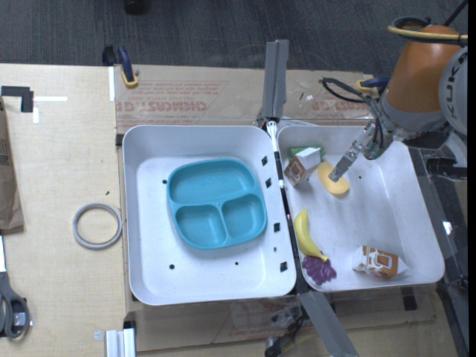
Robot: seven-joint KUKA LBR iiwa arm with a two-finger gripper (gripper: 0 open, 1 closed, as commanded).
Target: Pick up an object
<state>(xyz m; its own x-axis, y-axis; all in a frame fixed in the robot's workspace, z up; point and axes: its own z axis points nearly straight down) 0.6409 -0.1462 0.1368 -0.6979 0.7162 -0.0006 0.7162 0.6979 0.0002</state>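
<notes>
The right bin (416,199) holds a round yellow piece (335,182), a small brown and white carton (297,170) with a green and white box (307,155) behind it, a banana (306,235), purple grapes (320,271) and an orange and white packet (378,262). My gripper (340,169) reaches down from the upper right and its tip sits on the upper edge of the yellow piece. Nothing is lifted off the bin floor.
A blue three-compartment plate (216,203) lies in the left bin (141,222). A grey divider post (274,80) stands between the bins at the back. On the bench to the left lie a grey ring (97,224) and scissors (13,312).
</notes>
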